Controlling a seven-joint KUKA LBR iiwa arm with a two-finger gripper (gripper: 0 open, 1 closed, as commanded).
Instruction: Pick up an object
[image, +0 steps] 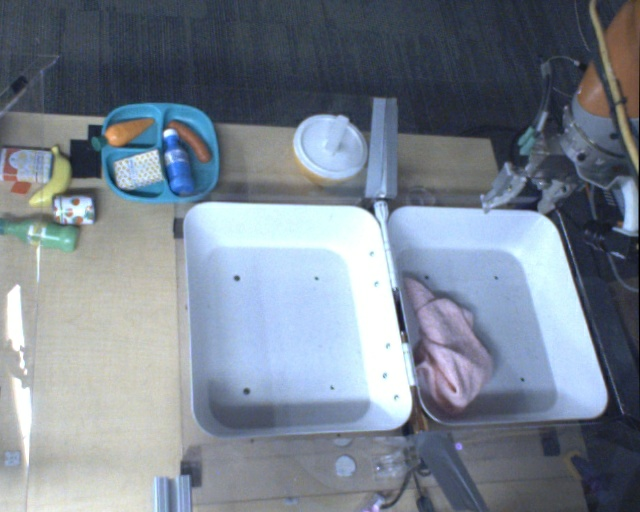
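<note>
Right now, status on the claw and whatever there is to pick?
Claw raised over right bin's far rim, nothing between its fingers. Pink cloth crumpled in right bin, against the divider side. Nothing lying on the cloth.

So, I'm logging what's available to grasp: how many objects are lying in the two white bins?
1. A pink cloth lies crumpled in the right bin, against its left wall. The left bin shows only its bare floor. Something small could be hidden under the cloth.
</note>
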